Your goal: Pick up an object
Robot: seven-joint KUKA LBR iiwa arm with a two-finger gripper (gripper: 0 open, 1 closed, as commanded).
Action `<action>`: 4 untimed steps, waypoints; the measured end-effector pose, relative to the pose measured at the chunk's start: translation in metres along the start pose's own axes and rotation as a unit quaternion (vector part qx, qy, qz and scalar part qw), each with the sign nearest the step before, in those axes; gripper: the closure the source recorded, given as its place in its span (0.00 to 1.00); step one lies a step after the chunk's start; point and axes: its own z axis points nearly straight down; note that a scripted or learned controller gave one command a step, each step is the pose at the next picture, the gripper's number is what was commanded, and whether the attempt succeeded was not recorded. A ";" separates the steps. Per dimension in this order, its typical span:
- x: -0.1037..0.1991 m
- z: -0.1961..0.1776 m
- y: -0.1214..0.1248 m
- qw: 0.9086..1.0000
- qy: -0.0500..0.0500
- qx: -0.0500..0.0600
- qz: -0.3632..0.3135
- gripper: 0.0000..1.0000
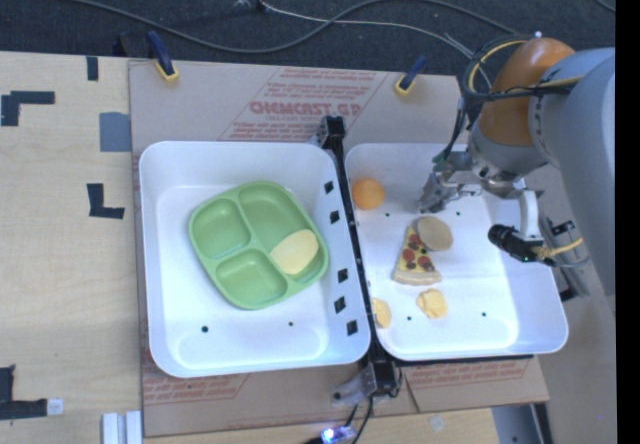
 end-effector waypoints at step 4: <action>0.058 -0.157 -0.017 1.000 0.002 0.003 0.000 1.00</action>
